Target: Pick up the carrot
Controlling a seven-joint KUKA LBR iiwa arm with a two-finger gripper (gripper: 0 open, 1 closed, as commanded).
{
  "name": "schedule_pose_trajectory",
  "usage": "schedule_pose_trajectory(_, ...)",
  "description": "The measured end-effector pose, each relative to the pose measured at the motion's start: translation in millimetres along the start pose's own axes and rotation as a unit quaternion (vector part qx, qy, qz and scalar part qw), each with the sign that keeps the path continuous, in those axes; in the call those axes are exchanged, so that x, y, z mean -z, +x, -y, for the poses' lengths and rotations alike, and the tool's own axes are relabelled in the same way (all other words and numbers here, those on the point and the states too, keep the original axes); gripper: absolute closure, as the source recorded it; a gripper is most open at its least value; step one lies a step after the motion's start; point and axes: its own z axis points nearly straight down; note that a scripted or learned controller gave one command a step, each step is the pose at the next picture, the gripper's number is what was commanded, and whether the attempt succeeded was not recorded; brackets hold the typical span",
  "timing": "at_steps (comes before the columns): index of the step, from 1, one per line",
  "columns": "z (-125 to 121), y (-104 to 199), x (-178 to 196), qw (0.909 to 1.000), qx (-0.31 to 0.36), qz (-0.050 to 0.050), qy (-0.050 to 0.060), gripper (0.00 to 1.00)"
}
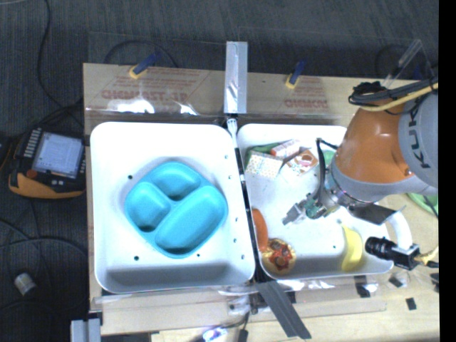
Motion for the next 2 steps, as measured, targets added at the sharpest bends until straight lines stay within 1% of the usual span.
schedule_pose_trajectory(1,21.0,-50.2,39.3,0.9955,-0.095,0.002,-0.001,1.0)
schedule_pose_trajectory(2,24.8,-55.3,79.6,0.9965,-0.084,0.002,-0.002,1.0)
